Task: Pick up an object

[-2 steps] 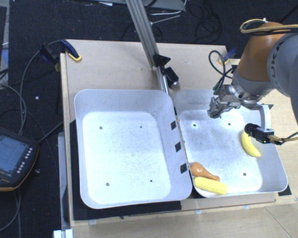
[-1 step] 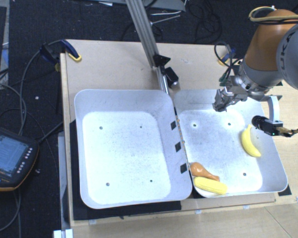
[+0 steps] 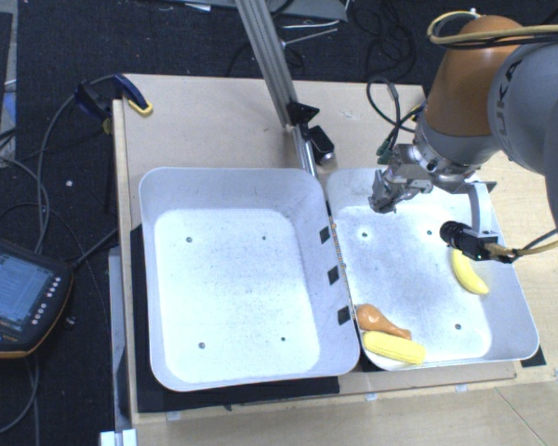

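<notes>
Now the claw [image 3: 387,200] hovers over the right bin's [image 3: 502,328] far corner; can't tell its grip. Banana [image 3: 470,273] lies well toward the bin's right wall, corn [image 3: 394,347] at its near rim. A straight drop risks grabbing nothing.

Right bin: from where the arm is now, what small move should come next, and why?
Probably travel toward the banana near the right bin's right side, then descend. The hand sits over the bin's bare upper-left area with nothing beneath it; the corn cob and orange piece lie farther off.
</notes>
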Robot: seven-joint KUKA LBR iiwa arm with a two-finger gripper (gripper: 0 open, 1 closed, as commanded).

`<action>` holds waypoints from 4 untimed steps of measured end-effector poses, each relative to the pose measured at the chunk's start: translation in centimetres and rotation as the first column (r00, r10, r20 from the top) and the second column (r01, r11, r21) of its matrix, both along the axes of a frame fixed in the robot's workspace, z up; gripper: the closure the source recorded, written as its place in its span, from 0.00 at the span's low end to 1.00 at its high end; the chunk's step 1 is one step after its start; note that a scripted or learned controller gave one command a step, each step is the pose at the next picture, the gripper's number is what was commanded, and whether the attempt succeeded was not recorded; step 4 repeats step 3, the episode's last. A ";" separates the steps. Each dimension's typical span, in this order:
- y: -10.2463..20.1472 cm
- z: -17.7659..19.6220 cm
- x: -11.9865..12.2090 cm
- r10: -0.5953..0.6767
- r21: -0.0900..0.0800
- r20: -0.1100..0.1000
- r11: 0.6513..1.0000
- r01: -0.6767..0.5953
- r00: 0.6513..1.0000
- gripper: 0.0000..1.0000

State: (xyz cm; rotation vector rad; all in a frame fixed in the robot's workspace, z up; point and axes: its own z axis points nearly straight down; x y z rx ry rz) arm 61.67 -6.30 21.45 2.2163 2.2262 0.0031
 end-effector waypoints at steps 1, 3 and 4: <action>5.3 0.1 -0.2 0.000 0.000 -0.002 1.000 0.000 1.000 1.00; 15.3 0.5 -2.2 0.000 0.000 -0.001 1.000 0.000 1.000 1.00; 15.3 0.5 -2.2 0.000 0.000 -0.001 1.000 0.000 1.000 1.00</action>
